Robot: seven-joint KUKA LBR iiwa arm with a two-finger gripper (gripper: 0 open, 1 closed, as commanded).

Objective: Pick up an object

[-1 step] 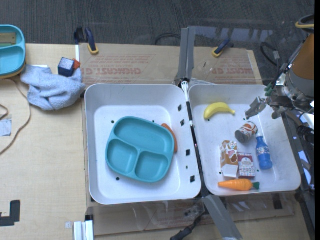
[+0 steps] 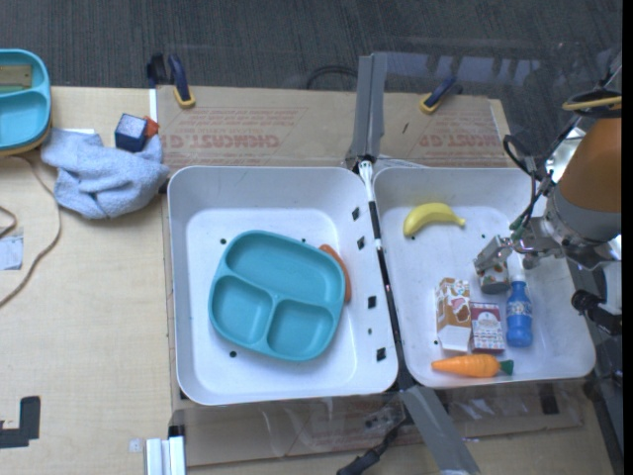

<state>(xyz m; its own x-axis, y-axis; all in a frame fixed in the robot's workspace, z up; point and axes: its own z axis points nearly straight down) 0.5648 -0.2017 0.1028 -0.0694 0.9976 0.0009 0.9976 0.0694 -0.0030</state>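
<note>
1. Dark carpet lies behind a pale wooden bench (image 2: 79,305), which carries a sheet of cardboard (image 2: 267,127) and two shallow white bins set side by side.
2. Taking the right bin (image 2: 554,369) as the landmark: the left bin (image 2: 188,265) sits touching its left wall, and holds a teal divided plate (image 2: 277,295) with an orange thing (image 2: 338,268) peeking out from under the plate's right edge.
3. At the back of the right bin, toward its left wall, lies a yellow banana (image 2: 433,217).
4. Near the middle of the right bin lie a small printed carton (image 2: 454,310) and, touching its right side, a red and white packet (image 2: 487,327).
5. Just right of that packet stands a blue bottle (image 2: 519,313) with a white cap.
6. Along the front wall of the right bin lies an orange toy carrot (image 2: 467,366) with a green tip.
7. The gripper (image 2: 495,263) hangs over the right bin's middle, just above the blue bottle's cap and behind the packet; the grey arm with its orange band (image 2: 593,171) reaches in over the bin's right wall.
8. Whether the gripper is spread or pressed together cannot be told; nothing visible sits in it.
9. Far left of the right bin, past the left bin, lie a crumpled grey cloth (image 2: 104,174), a small blue block (image 2: 132,132) and a teal tray (image 2: 22,97) at the bench edge.
</note>
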